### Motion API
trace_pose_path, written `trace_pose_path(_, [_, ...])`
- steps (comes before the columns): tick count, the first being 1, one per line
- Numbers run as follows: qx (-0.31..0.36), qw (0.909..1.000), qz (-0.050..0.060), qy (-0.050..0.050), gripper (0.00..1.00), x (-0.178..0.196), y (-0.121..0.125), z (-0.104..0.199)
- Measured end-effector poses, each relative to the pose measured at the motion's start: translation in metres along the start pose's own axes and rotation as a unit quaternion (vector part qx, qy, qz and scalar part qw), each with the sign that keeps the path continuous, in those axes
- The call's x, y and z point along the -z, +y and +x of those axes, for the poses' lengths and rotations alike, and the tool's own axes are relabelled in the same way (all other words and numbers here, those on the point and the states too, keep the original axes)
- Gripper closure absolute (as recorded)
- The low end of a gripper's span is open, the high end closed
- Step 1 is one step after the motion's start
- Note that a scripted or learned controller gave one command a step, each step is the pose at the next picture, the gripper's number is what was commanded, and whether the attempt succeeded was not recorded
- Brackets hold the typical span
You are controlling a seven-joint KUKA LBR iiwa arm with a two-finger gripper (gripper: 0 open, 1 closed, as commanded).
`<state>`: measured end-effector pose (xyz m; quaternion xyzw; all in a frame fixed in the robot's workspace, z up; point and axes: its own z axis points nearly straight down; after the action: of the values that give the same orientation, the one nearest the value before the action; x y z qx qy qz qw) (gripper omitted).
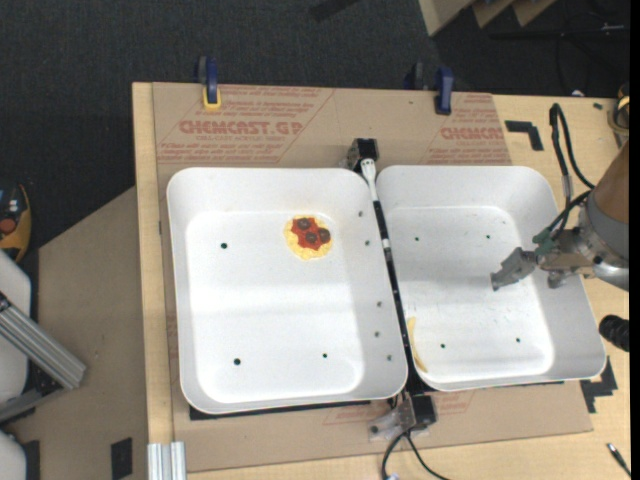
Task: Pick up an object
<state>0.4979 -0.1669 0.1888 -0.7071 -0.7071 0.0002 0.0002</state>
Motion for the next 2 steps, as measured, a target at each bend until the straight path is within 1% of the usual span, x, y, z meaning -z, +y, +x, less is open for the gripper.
trace_pose_path(1, [0.0,1.0,-0.001,-0.001,1.0,0.011,0.001,0.0])
trace_pose_path(2, [0.005,1.0,0.002,0.003,1.0,-0.005,-0.001,0.101])
